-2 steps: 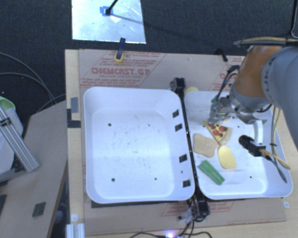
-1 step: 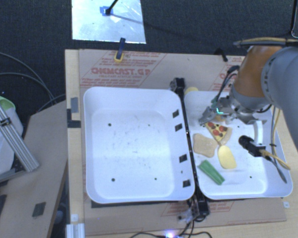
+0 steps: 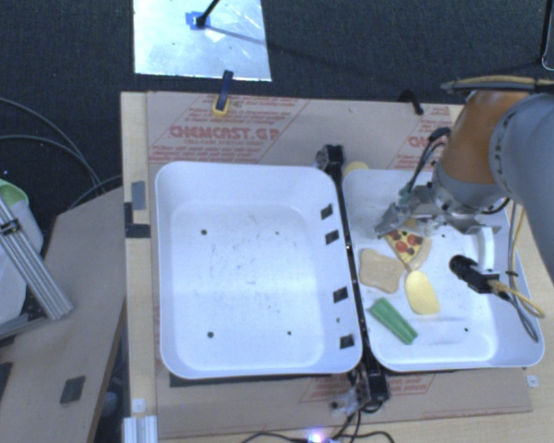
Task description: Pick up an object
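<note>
White plastic makes up both bins on the bench. The left bin (image 3: 245, 275) has little dark specks on its floor. The right bin (image 3: 462, 340) has toy food in it.

A toy pizza slice (image 3: 409, 245) lies near the middle of the right bin. It is yellow with red dots. Just below it and a bit to the left sits a tan piece that looks like toast (image 3: 379, 269). Next to the toast, on its right, is a pale yellow oval piece (image 3: 422, 293). Lower down lies a green stick-shaped piece (image 3: 392, 321), close to the wall between the two bins. A small yellow thing (image 3: 355, 168) sits just outside the top edge of the right bin.

The grey arm with its orange band (image 3: 471, 132) comes in from the right and reaches down into the right bin. The gripper (image 3: 397, 218) is right above the top of the pizza slice. I cannot tell if it is touching the slice or if it is gripping anything.

Brown cardboard (image 3: 258, 127) with red letters lies under the bins.
</note>
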### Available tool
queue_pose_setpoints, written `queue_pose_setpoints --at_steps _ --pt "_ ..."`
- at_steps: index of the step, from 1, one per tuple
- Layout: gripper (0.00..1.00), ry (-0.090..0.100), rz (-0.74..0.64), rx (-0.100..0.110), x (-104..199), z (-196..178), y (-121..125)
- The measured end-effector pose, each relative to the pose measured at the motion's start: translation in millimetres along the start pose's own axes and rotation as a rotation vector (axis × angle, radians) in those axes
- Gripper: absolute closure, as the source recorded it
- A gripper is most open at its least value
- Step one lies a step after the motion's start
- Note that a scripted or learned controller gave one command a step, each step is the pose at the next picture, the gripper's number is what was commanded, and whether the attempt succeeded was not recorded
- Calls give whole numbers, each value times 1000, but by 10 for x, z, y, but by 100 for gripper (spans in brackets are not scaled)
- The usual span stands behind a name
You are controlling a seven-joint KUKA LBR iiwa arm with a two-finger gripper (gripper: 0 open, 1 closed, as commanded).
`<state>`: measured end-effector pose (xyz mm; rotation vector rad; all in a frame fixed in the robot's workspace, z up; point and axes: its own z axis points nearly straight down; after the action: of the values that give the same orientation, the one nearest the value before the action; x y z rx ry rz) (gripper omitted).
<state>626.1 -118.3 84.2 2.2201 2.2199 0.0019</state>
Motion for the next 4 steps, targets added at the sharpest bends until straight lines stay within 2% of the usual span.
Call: queue_pose_setpoints --at_steps 1,2,3,4 --pt "0 -1 0 -5 -376 -17 320" --pt "100 -1 -4 -6 -361 -130 321" --pt "100 3 0 8 -91 -133 -584" --pt "0 1 -1 1 -102 -136 -542"
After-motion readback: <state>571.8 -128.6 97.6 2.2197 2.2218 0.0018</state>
